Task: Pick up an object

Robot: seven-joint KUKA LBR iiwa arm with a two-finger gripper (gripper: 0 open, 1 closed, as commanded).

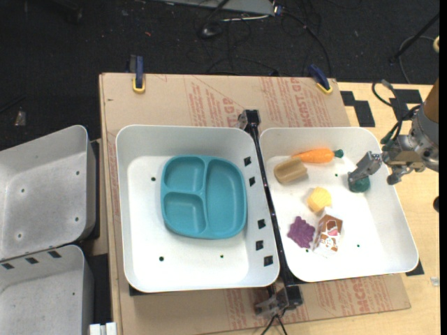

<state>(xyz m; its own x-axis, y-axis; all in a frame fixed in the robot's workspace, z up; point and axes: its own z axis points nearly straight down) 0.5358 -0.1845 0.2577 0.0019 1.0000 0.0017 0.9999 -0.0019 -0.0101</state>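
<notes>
The right bin (391,250) holds several toy items: an orange carrot (316,155), a tan bread-like block (290,171), a yellow lump (319,199), a purple grape bunch (302,232), a small red-and-white carton (329,233) and a dark green piece (359,183). My gripper (381,168) hovers over the bin's right rim, open, with nothing between its fingers. Its left finger (366,163) stands just above the dark green piece; whether they touch I cannot tell.
A teal divided plate (204,196) lies in the left bin (140,257). A black divider (264,201) runs between the bins. Two white trays (42,187) lie off the bench at the left. Clamps (138,73) hold the board's far edge.
</notes>
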